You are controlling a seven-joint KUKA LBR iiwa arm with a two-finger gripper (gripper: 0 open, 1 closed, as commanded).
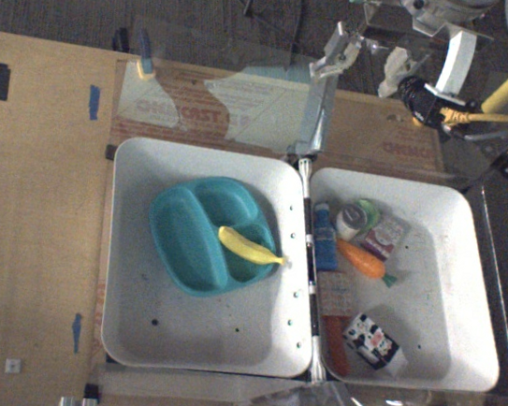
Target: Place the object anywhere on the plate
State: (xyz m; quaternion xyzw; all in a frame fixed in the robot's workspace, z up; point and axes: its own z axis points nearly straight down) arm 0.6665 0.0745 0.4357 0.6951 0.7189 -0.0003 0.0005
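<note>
banana (249, 247) lying on the teal plate (183, 234) in the left bin (123, 320), centre-left of the frame, long axis running from upper left to lower right, tip at the plate's right rim and just beside the wall between the bins. judged already placed. gripper (396, 74) parked at upper right of the frame, above the far edge of the right bin (466, 305), well apart from the banana, which sits down and to the left of it. cannot tell whether the claw is wide or narrow; nothing seen held in it. carrot (360, 259) and small packages resting in the right bin.
</note>
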